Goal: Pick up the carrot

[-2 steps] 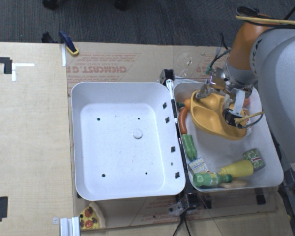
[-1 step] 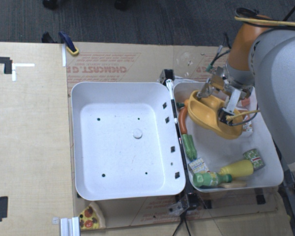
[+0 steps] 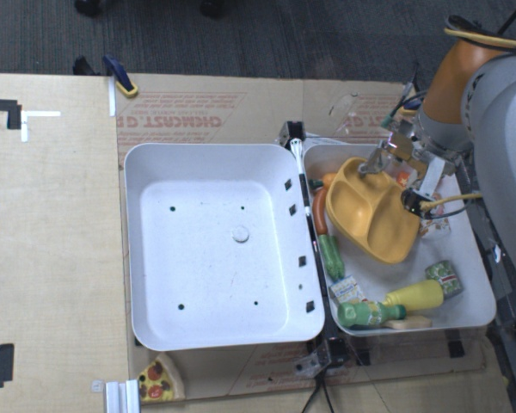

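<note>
The carrot (image 3: 320, 206) is an orange piece lying against the left wall of the right bin (image 3: 475, 256), partly covered by a large yellow bowl (image 3: 374, 218). My gripper (image 3: 402, 177) hangs over the bowl's upper right rim, to the right of the carrot and apart from it. The bowl sits tilted beneath the gripper, and whether it is touched there is hidden. The grey arm with its orange band (image 3: 454, 76) reaches in from the upper right.
In the right bin, below the bowl, lie a green stick-shaped item (image 3: 330, 256), a green bottle (image 3: 365, 315), a yellow bottle (image 3: 417, 296) and a small green can (image 3: 445, 275). The left bin (image 3: 138, 231) stands beside it. A pizza toy (image 3: 159, 381) lies outside on the bench.
</note>
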{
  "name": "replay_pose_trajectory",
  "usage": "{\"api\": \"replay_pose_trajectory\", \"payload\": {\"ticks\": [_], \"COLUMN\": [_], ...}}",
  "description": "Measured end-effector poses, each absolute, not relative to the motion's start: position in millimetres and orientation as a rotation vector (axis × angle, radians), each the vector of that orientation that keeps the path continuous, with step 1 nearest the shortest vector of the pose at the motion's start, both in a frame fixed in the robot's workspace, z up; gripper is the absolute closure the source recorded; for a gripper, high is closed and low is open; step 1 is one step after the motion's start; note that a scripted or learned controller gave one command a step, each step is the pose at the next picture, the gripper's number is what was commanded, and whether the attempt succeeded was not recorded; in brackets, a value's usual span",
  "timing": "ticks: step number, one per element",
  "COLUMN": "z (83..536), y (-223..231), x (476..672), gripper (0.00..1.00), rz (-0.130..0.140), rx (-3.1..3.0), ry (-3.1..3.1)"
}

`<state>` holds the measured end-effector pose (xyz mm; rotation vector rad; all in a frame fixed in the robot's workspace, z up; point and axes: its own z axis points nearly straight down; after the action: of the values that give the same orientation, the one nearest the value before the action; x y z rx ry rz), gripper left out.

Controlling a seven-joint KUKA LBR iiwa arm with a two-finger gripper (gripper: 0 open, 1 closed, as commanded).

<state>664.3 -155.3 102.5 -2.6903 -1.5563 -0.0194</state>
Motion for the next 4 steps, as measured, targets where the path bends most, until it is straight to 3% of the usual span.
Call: {"api": "replay_pose_trajectory", "payload": {"ticks": [1,2,3,4], "z": [96.5,110.4,108.4,102.7], "y": [-122.1,-120.2,-121.7,-161.8], "x": [538.7,546.0,543.9,539.9], "gripper": [0.0,1.0,0.0,0.0], "rz": [-0.012,-0.04,-0.03,-0.056], "rx": [-2.591,-2.6,-2.599,-2.572], "ry": [-1.788,-1.789,-1.787,-1.784]}}
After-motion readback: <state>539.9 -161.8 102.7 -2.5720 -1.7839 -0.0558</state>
